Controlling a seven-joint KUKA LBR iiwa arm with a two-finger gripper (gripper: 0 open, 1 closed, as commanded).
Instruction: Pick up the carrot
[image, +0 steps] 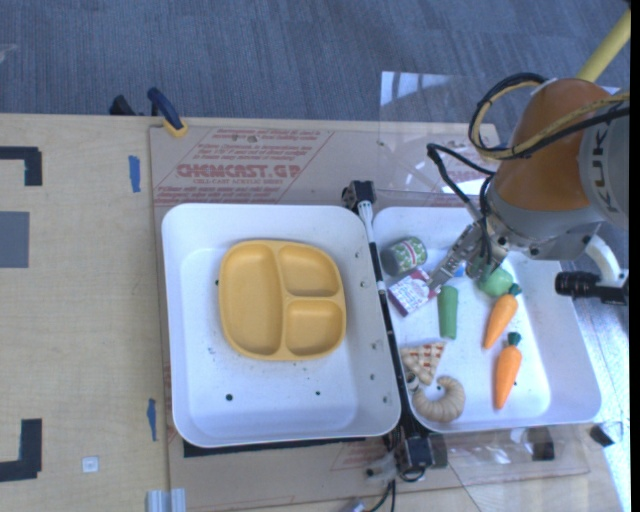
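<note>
Hazard entry: two carrots (500, 320) (508, 368) lie side by side in your right bin (570, 400), near-right of the end effector (462, 258); jaw state cannot be told. Green cucumber (448, 311) crowds them, so you risk clamping the wrong item.

A robot lab: plywood bench (70, 330) with tape marks, two white bins (190, 400), toy food.

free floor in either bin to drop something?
Left white bin: bare strips around the yellow three-compartment plate, widest along its near edge. Right white bin is crowded: two orange toy carrots, green cylinder, waffle slice, coiled pastry. Bare patch only beyond the carrots, along its right wall.
</note>
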